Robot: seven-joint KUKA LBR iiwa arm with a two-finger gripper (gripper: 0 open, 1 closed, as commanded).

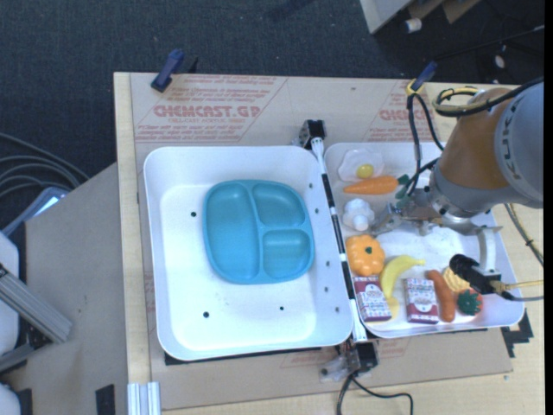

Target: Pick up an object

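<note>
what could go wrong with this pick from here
The right white bin is crowded: the orange toy pumpkin, yellow toy banana and two red-and-white cartons lie touching or nearly so, so a grasp may nudge neighbours or catch two. The round white pieces near the gripper could roll away.

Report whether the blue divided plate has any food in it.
Empty. The blue divided plate lies flat in the left bin, all three compartments bare; the toy food sits in the right bin.

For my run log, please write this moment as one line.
arm: over right bin | gripper: hidden | blue tray: left bin | toy foods: unlifted
</note>
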